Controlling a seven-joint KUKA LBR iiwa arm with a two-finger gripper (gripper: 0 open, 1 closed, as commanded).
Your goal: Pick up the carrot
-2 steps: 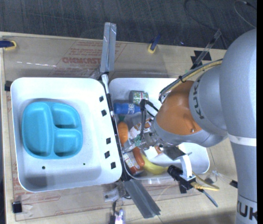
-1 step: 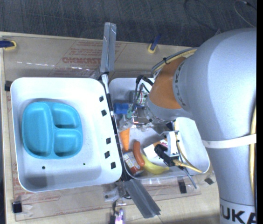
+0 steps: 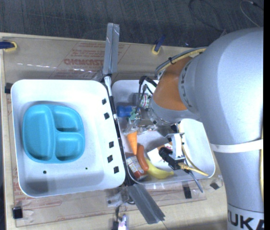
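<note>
From my station I judge the task as not yet done: the carrot (image 3: 132, 142) lies in the right bin (image 3: 203, 143), against its left wall, and nothing lifts it. The end effector (image 3: 142, 118) is low inside this bin, under the orange wrist band. I cannot tell its state, because the wrist hides it. The carrot is just below the end effector and slightly to the left in the picture, very near, maybe touching; I cannot decide. Further below lie a red object (image 3: 142, 159) and a banana (image 3: 158, 171). What is left, I think: close on the carrot and raise it.
</note>
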